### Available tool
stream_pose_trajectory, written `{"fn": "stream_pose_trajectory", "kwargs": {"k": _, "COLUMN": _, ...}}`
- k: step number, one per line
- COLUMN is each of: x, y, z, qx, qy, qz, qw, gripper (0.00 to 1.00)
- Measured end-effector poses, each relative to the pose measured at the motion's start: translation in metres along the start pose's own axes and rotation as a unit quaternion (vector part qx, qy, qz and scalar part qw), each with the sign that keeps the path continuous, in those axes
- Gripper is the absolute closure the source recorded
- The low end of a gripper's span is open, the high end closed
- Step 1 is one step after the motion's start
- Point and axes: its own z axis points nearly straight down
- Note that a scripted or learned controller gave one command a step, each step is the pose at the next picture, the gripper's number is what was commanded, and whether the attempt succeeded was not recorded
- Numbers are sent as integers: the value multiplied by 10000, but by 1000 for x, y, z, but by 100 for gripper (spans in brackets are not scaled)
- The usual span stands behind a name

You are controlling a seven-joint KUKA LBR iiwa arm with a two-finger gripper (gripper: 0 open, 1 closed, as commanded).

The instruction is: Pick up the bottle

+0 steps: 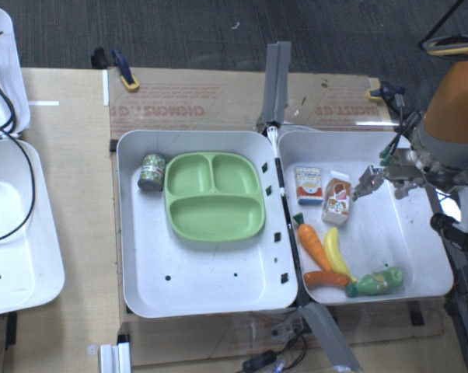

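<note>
Green bottle (376, 282) lies on its side at front of right bin (420, 239), touching carrot (325, 279). Gripper (368, 183) above juice carton (338, 199), fingers prob. open, holding nothing.

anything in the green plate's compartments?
The green divided plate in the left bin shows three bare compartments. A small can lies beside it, outside the rim. The bin floor under the plate is covered.

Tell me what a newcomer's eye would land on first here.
The big green plate with three compartments stands out in the left bin, with a small can lying beside it on the left. In the right bin, bright toy food clusters along the left wall: a carrot, a banana and a green bottle on its side at the front, while the gripper hovers near a small carton.
</note>
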Motion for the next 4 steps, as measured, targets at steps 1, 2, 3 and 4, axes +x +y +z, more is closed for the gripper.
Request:
{"fn": "stream_pose_trajectory", "kwargs": {"k": 1, "x": -39, "y": -52, "z": 27, "qx": -4, "qy": 1, "qz": 82, "qw": 10000, "gripper": 0}}
{"fn": "stream_pose_trajectory", "kwargs": {"k": 2, "x": -43, "y": -74, "z": -4, "qx": -15, "qy": -2, "qz": 525, "qw": 9986, "gripper": 0}}
{"fn": "stream_pose_trajectory", "kwargs": {"k": 3, "x": -49, "y": -74, "z": 110, "qx": -8, "qy": 7, "qz": 719, "qw": 9974, "gripper": 0}}
{"fn": "stream_pose_trajectory", "kwargs": {"k": 4, "x": -49, "y": -74, "z": 110, "qx": -9, "qy": 5, "qz": 718, "qw": 9974, "gripper": 0}}
